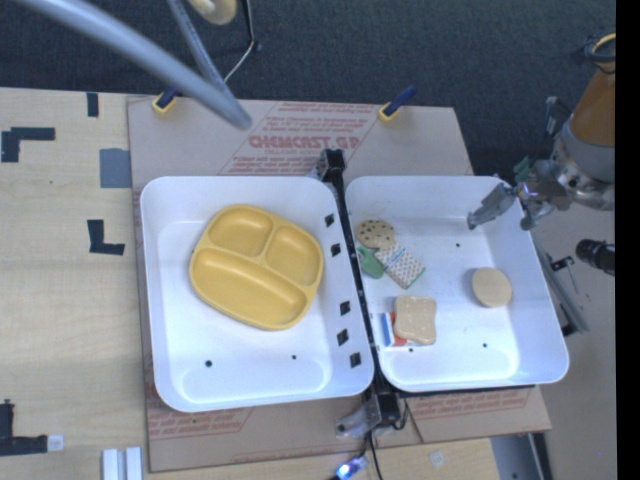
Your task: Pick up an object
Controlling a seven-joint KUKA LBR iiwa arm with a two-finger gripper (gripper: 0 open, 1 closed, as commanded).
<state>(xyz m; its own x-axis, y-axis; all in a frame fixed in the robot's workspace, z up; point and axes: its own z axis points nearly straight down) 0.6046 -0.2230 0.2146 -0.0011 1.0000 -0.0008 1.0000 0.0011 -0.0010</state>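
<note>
— So where's the nearest pick?
— Round cracker (491, 287), lower right of the right bin (520, 368), directly below the claw (505, 206).
— Claw?
— Spread open, holding nothing.

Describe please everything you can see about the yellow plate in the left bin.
The yellow plate is a rounded, shallow tray, seemingly of matte plastic, split by raised ridges into three compartments: two smaller ones toward the far side and one long one nearer the camera. Nothing lies in it. It rests flat, right side up, turned at a slant, on the floor of the left bin, in its far half. It touches no bin wall and no other object.
</note>
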